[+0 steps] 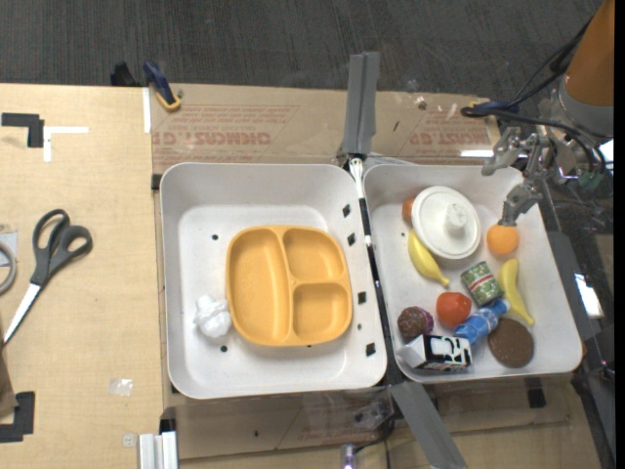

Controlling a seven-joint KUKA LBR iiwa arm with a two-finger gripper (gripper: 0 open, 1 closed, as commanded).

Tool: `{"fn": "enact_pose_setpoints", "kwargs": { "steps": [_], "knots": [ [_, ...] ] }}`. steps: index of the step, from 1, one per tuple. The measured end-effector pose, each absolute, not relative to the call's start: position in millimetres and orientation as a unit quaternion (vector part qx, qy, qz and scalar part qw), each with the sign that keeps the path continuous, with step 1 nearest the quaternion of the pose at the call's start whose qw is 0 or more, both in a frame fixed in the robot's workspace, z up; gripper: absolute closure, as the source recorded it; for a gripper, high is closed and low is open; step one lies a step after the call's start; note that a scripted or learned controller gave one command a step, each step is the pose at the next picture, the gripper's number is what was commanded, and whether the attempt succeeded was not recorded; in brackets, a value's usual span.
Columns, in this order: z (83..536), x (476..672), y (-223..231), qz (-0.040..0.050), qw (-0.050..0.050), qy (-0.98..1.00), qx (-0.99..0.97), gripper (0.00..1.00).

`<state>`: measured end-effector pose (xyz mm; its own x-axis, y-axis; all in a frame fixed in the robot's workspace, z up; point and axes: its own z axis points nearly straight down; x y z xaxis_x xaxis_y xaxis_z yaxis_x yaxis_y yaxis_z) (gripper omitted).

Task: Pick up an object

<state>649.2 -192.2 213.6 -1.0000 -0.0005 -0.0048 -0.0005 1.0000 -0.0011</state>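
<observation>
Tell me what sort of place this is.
Probably a robotics lab bench for grasping trials: two white bins taped to cardboard, toy food such as a banana, and a robot end effector over the right bin.

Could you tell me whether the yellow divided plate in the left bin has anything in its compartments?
Empty. All three compartments of the yellow divided plate show bare yellow surface. The crumpled white item lies beside its lower-left edge on the bin floor, not inside.

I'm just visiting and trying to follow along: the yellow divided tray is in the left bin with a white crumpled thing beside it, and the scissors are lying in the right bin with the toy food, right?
Not quite. The scissors lie on the wooden bench left of both bins, as the camera view shows. The yellow divided tray does sit in the left bin beside the white crumpled thing.
</observation>
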Motion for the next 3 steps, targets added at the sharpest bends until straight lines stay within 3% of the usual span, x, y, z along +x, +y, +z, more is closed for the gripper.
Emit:
{"fn": "enact_pose_setpoints", "kwargs": {
  "steps": [1, 2, 3],
  "knots": [
    [113.6, 601.7, -174.9, -0.0017, 0.011, 0.999, -0.043, 0.00],
    [113.1, 578.2, -214.9, -0.0056, 0.021, 0.999, -0.046, 0.00],
    [112.7, 559.0, -221.5, -0.0064, 0.022, 0.999, -0.039, 0.00]
  ]
}}
